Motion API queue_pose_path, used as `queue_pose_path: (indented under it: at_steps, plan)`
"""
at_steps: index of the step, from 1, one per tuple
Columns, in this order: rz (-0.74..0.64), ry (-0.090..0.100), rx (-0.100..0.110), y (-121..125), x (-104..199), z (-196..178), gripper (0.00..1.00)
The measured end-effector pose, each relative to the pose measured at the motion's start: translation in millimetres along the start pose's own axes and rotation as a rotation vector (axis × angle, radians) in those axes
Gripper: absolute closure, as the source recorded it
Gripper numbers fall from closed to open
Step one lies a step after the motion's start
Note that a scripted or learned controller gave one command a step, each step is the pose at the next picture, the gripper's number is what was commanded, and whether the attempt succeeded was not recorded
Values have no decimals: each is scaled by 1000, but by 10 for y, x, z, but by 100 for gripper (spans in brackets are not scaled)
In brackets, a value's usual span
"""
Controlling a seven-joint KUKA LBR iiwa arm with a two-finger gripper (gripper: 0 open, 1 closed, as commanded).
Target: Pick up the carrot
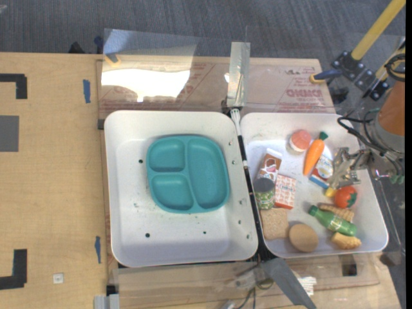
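The gripper (346, 167) is low over the right bin (376, 240), near its right wall, reaching in from the right. Its metal fingers are a blur of grey parts, so I cannot tell if they are wide or narrow. Nothing is seen between them. The tip is just beside a blue-white packet (324, 169) and above a tomato (346, 197); touching or not, cannot tell.

The carrot (313, 154) lies in the right bin, upper middle part, tilted, green top to the upper right, orange tip to the lower left. It is just left of the gripper, apart from it, and next to a round pink-white piece (299, 140) on its left.

Other things in the right bin: a small carton (270, 167), a pink box (285, 191), a dark round thing (263, 185), a cracker (274, 221), a brown bun (302, 237), a green bottle (332, 219), and a yellow-brown piece (344, 240) at the lower right.

The left bin (129, 237) has a teal tray (188, 173) w/ three compartments, about in the middle.
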State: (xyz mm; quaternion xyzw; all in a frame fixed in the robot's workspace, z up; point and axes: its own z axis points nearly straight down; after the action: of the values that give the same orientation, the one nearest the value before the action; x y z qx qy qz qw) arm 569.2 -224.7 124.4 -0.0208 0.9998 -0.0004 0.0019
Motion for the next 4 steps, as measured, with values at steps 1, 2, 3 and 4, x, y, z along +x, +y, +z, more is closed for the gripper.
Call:
queue_pose_path:
  at_steps: [1,2,3,4]
  plan:
    - [-108,-15,6,10,-25,-1543,100]
    - [-43,9,-7,58,328,13,100]
    - [-130,-15,6,205,-16,-1493,100]
    - [-73,9,-6,37,226,-166,100]
